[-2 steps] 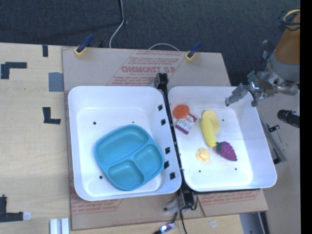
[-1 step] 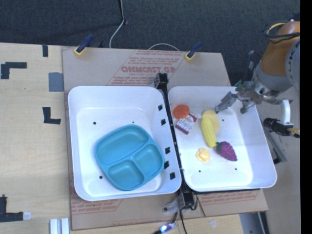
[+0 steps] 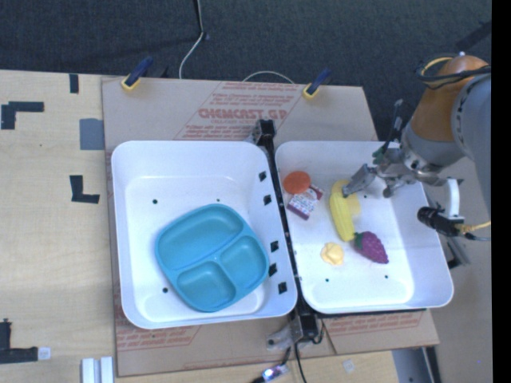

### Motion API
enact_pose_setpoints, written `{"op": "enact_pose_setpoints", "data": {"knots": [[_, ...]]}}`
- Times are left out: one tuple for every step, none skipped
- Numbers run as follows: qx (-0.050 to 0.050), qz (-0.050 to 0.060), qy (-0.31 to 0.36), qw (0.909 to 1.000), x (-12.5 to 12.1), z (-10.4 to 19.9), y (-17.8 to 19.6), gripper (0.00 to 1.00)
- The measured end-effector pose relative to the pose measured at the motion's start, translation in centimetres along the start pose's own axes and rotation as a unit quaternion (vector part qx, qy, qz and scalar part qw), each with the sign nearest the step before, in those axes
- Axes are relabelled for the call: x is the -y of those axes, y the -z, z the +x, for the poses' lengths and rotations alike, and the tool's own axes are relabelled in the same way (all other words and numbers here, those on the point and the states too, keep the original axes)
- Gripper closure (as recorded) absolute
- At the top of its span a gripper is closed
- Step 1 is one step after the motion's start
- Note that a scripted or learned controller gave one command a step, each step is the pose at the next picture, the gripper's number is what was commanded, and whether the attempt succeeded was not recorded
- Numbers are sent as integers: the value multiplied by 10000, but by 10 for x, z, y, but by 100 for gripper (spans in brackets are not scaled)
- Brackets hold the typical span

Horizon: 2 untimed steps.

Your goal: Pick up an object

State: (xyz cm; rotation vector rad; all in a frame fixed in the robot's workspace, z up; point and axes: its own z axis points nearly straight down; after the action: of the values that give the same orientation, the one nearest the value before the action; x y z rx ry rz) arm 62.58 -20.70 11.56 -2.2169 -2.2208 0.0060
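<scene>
The bench [image 3: 48,214] carries a cardboard sheet [image 3: 239,110] clipped at its far edge, and on that sit two shallow white bins side by side. The left bin [image 3: 136,166] holds a blue divided plate [image 3: 211,255] lying toward its near side, with three compartments. The right bin [image 3: 415,286] holds the small things. A yellow banana [image 3: 343,214] lies near the bin's middle, its far end up by the gripper. Just beside its near end, toward the bin's right edge, is a purple bunch of grapes [image 3: 371,246], and on the other side of that end a small pale yellow piece [image 3: 332,253]. By the left wall of this bin an orange round thing [image 3: 297,182] touches a small red and white packet [image 3: 303,203].

The arm [image 3: 447,110] reaches in over the right bin's far right corner. Its gripper [image 3: 357,182] hangs low at the banana's far end; whether its fingers are apart or together cannot be told.
</scene>
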Motion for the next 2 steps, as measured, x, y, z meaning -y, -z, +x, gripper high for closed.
{"op": "enact_pose_setpoints", "data": {"knots": [[6,-18,9,10000,-1,0,13,100],[10,-48,2,10000,-7,-8,63,100]]}}
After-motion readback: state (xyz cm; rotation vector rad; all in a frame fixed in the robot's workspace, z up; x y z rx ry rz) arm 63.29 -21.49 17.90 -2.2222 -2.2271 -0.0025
